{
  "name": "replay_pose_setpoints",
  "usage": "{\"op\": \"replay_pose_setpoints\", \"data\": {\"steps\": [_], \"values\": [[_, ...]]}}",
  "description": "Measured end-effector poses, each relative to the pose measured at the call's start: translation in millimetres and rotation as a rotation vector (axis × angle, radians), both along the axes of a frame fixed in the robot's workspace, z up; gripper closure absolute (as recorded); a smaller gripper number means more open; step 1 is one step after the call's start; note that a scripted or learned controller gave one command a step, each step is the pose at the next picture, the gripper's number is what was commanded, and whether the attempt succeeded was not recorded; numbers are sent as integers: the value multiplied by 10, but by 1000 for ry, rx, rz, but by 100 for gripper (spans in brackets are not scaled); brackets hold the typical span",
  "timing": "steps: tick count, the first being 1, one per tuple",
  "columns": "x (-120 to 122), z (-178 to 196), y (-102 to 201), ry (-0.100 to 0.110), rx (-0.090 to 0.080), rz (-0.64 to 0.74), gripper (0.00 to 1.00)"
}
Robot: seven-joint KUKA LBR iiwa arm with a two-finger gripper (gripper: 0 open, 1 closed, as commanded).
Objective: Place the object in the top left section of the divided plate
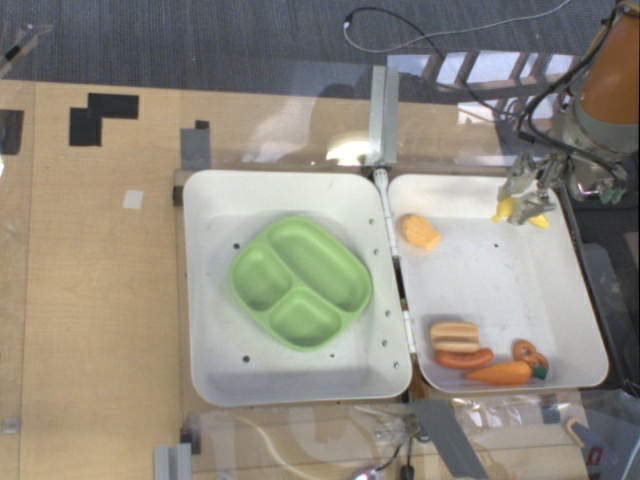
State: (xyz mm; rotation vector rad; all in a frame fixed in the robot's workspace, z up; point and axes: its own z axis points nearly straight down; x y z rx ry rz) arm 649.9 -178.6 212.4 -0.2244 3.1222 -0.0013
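Wooden bench (pixel 90 298) bears two white bins (pixel 215 368), grey carpet (pixel 200 18) behind

light: bright, even, from overhead | glare: white hotspot on the clear panel above the left bin (pixel 215 193) | shadows: soft, faint under the green plate (pixel 300 283) | focus: mostly sharp, slight softness at the arm (pixel 605 88)

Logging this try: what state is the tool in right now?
Tool: over the right bin's far right corner, at a yellow object; open or closed cannot be told.
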Motion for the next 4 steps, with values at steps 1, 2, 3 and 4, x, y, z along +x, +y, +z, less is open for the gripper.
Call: {"op": "replay_pose_setpoints", "data": {"steps": [1,2,3,4], "values": [[217,-101,-255,-2,-4,360,100],[-205,230,210,0,-6,628,100],[-170,-25,-69,2,-8,1015,100],[-90,-640,-246,2,-10,1378,100]]}}
